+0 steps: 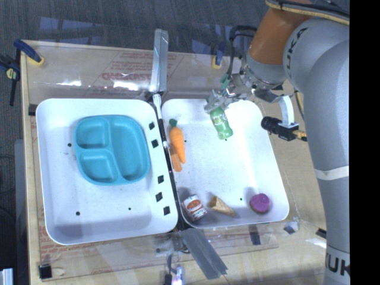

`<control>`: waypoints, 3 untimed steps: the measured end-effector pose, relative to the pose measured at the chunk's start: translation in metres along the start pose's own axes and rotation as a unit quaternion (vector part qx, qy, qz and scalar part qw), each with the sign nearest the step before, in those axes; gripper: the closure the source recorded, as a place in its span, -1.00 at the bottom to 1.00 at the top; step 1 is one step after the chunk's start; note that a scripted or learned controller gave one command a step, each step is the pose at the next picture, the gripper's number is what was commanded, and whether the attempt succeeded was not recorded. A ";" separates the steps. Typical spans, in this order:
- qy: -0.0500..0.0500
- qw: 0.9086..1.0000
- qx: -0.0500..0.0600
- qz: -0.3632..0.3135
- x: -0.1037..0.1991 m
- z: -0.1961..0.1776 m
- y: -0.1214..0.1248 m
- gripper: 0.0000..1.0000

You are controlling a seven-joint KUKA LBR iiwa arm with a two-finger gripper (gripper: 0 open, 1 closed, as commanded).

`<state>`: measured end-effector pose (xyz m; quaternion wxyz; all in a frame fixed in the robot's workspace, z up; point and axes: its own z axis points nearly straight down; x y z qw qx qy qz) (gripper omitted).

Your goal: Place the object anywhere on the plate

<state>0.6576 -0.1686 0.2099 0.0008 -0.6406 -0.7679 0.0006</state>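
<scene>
Arm (320,100) cut off at the frame's edge.

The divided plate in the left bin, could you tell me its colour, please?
The plate is light blue, clearest in the camera view.

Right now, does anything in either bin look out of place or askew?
Mostly tidy. The green bottle hangs tilted below the hand over the right bin. The small can lies tipped in its near corner. The blue plate sits flat, with nothing on it.
</scene>
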 end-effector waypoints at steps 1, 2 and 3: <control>0.000 0.998 0.001 -0.070 0.112 0.018 0.020 1.00; 0.000 1.000 0.001 -0.018 0.183 0.017 -0.010 1.00; 0.000 1.000 0.001 -0.017 0.183 0.017 -0.010 -1.00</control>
